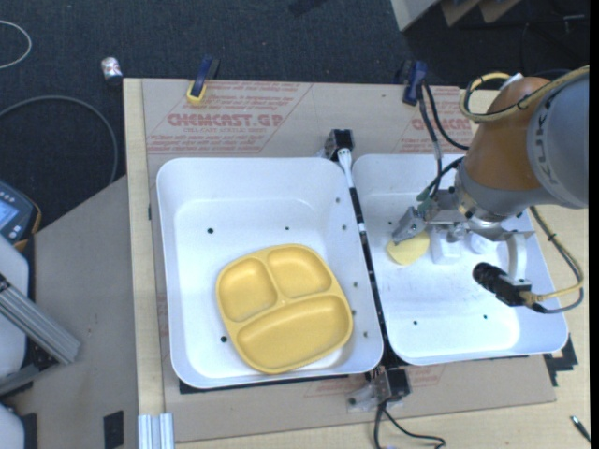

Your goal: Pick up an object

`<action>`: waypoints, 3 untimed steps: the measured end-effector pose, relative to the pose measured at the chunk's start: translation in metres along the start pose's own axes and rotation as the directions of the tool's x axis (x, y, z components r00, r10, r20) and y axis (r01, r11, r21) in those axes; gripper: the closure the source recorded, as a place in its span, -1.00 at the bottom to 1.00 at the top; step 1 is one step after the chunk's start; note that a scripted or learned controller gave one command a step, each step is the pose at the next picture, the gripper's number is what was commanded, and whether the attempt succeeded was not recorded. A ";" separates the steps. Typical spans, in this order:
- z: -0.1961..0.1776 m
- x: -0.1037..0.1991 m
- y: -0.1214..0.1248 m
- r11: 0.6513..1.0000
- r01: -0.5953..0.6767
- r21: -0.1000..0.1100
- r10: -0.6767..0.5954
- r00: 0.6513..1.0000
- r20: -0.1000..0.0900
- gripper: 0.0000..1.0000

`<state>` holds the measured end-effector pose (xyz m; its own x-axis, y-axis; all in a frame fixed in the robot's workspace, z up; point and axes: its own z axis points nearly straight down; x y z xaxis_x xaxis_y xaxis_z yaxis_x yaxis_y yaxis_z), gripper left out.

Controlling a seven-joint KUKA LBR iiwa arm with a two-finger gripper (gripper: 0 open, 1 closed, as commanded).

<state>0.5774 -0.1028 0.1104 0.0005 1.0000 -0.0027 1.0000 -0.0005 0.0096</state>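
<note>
Bench (234, 110): brown board, printed in red, bearing two shallow white bins side by side.
Left bin (187, 204): holds a yellow divided plate (284, 308) with three compartments, lying flat toward the near side.
Right bin (449, 330): the arm (524, 143) reaches in over it from the right — grey body, orange band above the wrist.
Pincer (432, 230): low over the far left part of the right bin, just beside a small pale yellow object (409, 250); whether it is wide or narrow I cannot tell from this slant.
Task's thing: most likely that small yellow object, lying on the bin floor near the wall shared with the left bin. It appears to touch the pincer's left side or sit just under it — not plainly between anything, so I would not call it held.
Step in hand: by my reading, the approach or the closing of the grasp, not the lift.
Next move: calls for the pincer to be centred over the object, closed firmly, then raised straight up; the object's rounded shape could let it slip sideways toward the wall.
</note>
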 end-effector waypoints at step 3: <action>-0.080 0.057 -0.034 1.000 0.007 0.004 -0.007 1.000 -0.004 1.00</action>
<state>0.5424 -0.0455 0.1898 -0.0066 1.0000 0.0017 1.0000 0.0066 0.0060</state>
